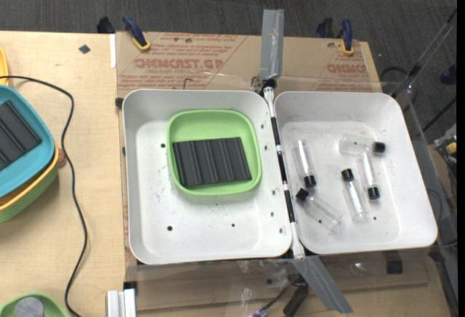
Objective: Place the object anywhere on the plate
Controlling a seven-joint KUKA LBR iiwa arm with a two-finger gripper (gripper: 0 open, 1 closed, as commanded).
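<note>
A green square plate [213,155] with a dark ribbed insert sits in the upper middle of the left white bin [149,221]. In the right white bin [407,225] lie several clear plastic vials with black caps: one [303,163] near the left wall, one [317,206] below it, two [353,193] [369,176] side by side in the middle, and one [360,143] toward the back.
Brown cardboard [189,57] lies behind the bins, held by blue-and-yellow clamps [135,33]. A teal and yellow stack of trays [22,155] stands at the left on the wooden bench, with a black cable [73,185] running past it.
</note>
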